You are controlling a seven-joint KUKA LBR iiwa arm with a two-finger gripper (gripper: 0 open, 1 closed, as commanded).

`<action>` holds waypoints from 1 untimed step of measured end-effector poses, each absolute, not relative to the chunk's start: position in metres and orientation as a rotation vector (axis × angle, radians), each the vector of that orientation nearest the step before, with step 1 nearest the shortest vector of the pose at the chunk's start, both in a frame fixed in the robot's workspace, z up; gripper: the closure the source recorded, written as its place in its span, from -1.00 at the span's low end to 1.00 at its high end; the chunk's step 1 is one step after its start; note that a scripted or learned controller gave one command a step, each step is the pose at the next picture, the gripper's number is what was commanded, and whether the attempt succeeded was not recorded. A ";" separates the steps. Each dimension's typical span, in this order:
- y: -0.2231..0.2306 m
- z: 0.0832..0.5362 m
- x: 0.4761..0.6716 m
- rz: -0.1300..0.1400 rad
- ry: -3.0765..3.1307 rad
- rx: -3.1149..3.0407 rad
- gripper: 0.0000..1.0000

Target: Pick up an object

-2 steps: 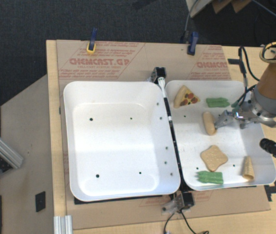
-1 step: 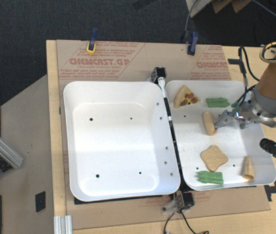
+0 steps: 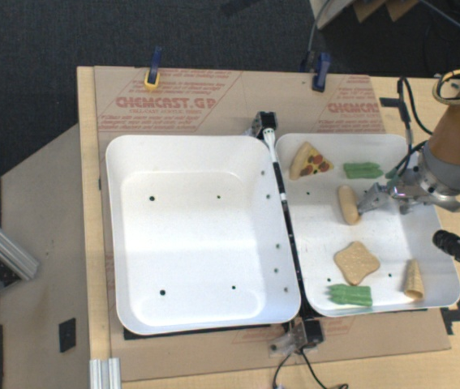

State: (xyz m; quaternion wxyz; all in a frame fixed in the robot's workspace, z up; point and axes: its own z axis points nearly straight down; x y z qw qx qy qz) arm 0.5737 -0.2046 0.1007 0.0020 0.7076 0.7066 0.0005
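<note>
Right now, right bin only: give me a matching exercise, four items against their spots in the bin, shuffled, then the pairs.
Items:
1. pizza slice
2. cracker
3. cone
4. bread roll

Spots in the right bin:
A. near-right corner, by the rim
B. far-left corner, next to the divider
C. middle, just left of the gripper
D. near side, just above the green piece at the front edge

Pairs: 1-B, 2-D, 3-A, 4-C

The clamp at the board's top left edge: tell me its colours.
The clamp is blue with a yellow tip, seen in the camera view at the board's far edge.
</note>
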 end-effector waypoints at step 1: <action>-0.205 0.101 0.574 0.002 2.217 2.220 -1.00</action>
